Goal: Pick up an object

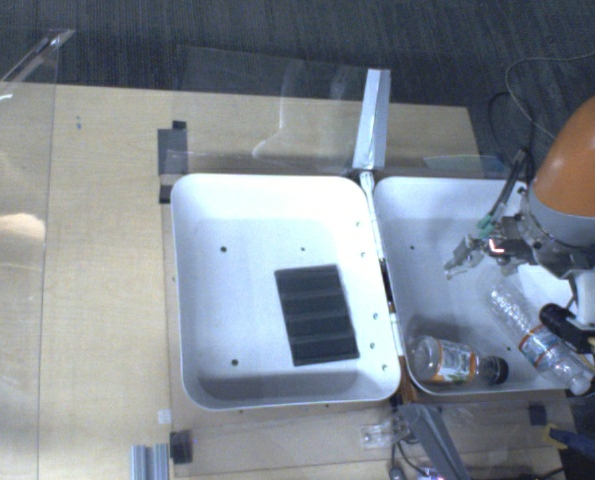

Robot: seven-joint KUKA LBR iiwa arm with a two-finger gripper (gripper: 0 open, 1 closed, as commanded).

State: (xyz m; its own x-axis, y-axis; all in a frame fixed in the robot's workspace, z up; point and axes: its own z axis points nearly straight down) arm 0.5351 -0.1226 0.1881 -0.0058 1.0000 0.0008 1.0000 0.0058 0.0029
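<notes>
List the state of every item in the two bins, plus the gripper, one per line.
black ridged tray: lying flat in the left bin, slightly askew.
small bottle with orange label: on its side at the right bin front edge, dark cap on.
clear plastic bottle: on its side, by the arm.
gripper: over the right bin, nothing seen held.

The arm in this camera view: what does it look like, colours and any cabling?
The arm shows a rounded orange band above a grey wrist section. Its hand is a small metallic assembly with a lit reddish spot near its base. Thin dark cables run beside the arm.
</notes>
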